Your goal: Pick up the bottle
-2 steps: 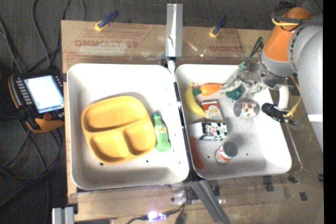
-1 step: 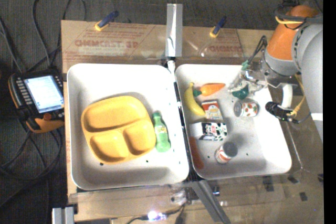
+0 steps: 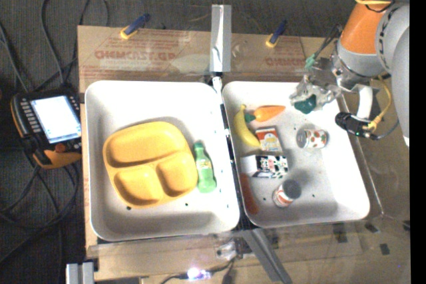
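Note:
The bottle [image 3: 204,168] is small and green with a yellow label. It lies in the left bin [image 3: 100,103], against the right edge of a yellow divided plate [image 3: 150,161]. My gripper [image 3: 307,102], with teal fingertips, hangs over the far right part of the right bin [image 3: 353,199], well away from the bottle. It sits just right of a carrot [image 3: 269,112].
The right bin also holds a banana [image 3: 245,130], a small orange box [image 3: 267,140], a black-and-white carton [image 3: 269,165], a tipped can [image 3: 311,138] and a red-and-white cup [image 3: 287,193]. A handheld screen unit [image 3: 48,120] lies left of the bins.

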Controlling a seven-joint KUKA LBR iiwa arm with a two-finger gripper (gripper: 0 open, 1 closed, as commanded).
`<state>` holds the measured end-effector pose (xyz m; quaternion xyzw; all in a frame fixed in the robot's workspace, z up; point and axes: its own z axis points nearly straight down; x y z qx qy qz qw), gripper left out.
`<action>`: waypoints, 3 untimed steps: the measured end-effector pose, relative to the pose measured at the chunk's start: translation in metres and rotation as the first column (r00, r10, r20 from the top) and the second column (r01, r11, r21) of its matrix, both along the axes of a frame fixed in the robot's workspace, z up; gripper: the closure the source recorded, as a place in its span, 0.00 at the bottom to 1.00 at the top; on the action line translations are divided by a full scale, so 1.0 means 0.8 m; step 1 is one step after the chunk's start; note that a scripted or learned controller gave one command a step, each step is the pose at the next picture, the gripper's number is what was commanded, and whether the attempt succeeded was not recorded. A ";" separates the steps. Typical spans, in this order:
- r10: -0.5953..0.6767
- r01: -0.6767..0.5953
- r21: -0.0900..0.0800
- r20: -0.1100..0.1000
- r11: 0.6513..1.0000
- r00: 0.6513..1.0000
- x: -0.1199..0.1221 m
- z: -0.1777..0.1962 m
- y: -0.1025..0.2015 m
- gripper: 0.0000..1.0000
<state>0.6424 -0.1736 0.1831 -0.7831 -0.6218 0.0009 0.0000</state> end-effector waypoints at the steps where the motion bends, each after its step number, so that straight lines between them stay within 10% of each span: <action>1: 0.183 -0.183 -0.002 -0.001 0.983 0.983 -0.003 0.079 0.063 1.00; 2: 0.188 -0.188 0.002 -0.001 0.982 0.982 -0.097 0.124 0.131 1.00; 3: -0.078 0.078 0.002 -0.004 0.997 0.997 -0.080 0.039 0.150 1.00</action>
